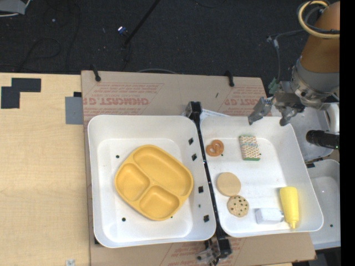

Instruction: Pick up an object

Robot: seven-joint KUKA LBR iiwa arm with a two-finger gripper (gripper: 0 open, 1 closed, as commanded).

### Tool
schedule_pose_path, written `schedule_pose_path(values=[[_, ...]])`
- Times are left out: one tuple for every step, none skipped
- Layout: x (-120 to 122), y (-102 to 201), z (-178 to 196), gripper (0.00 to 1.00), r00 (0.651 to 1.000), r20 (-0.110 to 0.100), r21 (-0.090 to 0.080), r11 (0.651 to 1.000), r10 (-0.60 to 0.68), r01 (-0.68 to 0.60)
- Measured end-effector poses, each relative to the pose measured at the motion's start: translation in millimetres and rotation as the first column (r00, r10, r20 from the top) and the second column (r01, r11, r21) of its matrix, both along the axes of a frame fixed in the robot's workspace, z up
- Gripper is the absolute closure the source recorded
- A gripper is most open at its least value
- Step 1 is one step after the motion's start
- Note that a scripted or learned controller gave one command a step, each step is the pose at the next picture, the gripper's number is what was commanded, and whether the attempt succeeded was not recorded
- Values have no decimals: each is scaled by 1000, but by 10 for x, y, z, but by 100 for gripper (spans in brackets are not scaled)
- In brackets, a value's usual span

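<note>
Grey and spread empty, our pincer [274,113] hung over the right bin's [310,170] far edge, the patterned sponge [249,147] lying nearest, lengthwise toward the front.

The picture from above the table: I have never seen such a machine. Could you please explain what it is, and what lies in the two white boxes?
The camera is fixed above the bench and looks down at a slant. At the upper right is a robot arm, grey with an orange band. Its gripper has two open fingers, holds nothing and hovers over the back edge of the right bin.

The left bin holds a yellow plate with three compartments. The right bin holds toy food: a pretzel, a wafer, a round bread, a cookie, a yellow bottle and a small white block.
</note>
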State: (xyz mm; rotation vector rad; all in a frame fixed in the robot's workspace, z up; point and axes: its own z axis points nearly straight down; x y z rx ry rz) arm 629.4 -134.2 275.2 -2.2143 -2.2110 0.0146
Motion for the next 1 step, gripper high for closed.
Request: schedule_pose_path(values=[[18,0,78,0,1000,13,-2,1000,2,-2]])
